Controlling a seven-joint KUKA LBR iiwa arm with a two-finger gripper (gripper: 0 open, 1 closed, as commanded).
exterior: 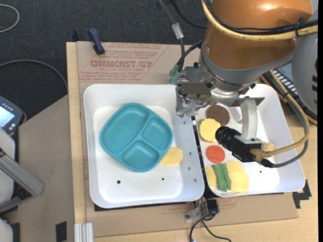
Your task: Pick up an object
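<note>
The arm (252, 29) reaches over the back of the right bin (282, 130), covering much of it. The left bin (93, 135) holds a teal plate (135, 136) with a yellow slice (171, 157) touching its near-right edge. The gripper (184, 107) hangs low over the wall shared by the two bins, towards the back. Whether it is open or closed cannot be told, and nothing is seen in its hold.

No one object is marked as the target. The nearest are in the right bin: a brown disc (218, 114) and, just in front of it, a yellow round (209, 130). A red disc (216, 154) and green beans (221, 177) lie nearer the front.

These pieces look flat and crowded. A good grasp probably means shifting off the wall, centring over one piece and straddling its edges, so that neighbours are not pinched too.
</note>
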